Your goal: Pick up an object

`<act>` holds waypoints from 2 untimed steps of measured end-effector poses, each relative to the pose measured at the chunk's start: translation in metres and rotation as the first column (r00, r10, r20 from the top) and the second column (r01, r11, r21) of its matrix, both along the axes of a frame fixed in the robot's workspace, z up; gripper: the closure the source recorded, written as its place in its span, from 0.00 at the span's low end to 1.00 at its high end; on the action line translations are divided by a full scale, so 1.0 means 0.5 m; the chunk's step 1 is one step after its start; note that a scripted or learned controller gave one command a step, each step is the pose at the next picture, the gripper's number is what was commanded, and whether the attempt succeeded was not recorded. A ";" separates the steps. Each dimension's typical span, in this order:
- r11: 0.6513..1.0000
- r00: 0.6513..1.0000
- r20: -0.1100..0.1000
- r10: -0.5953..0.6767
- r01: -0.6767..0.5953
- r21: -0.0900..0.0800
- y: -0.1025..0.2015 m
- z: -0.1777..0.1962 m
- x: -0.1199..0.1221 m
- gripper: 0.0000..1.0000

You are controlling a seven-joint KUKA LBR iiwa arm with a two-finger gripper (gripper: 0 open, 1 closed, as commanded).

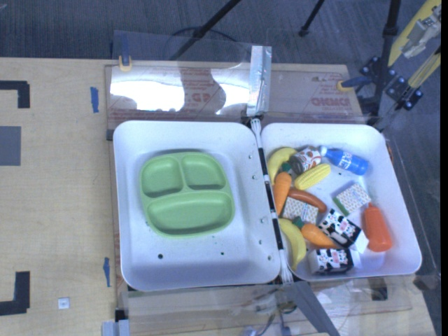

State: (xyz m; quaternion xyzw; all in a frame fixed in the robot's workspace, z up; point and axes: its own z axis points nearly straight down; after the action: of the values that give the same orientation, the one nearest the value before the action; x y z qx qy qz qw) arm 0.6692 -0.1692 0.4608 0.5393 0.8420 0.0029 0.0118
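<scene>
The right bin (402, 187) holds a heap of toy food. At its far side lie a yellow banana (278, 161), a corn cob (313, 176), a small brown can (302, 162) and a blue bottle (347, 162). Lower down are an orange carrot (281, 191), a sausage in a bun (306, 201), a checkered box (352, 197) and an orange bottle (378, 228). Two cow-patterned cartons (341, 227) (332, 260), a second carrot (319, 237) and a second banana (294, 242) crowd the near left corner.
The left bin (133, 250) bears a green three-part plate (187, 193). A clear plastic screen (182, 89) stands behind the bins. Black stand legs (388, 82) and yellow gear (420, 26) are at the top right. Wooden bench (49, 187) lies to the left.
</scene>
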 end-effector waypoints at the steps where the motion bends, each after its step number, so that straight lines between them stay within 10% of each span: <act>1: 1.000 1.000 0.008 0.001 -0.001 -0.002 0.000 0.024 0.002 1.00; 2: 1.000 1.000 0.016 0.002 -0.002 -0.005 0.001 0.048 0.004 1.00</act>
State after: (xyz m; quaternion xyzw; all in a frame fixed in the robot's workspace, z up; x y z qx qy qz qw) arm 0.6710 -0.1689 0.4849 0.5384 0.8424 0.0052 0.0196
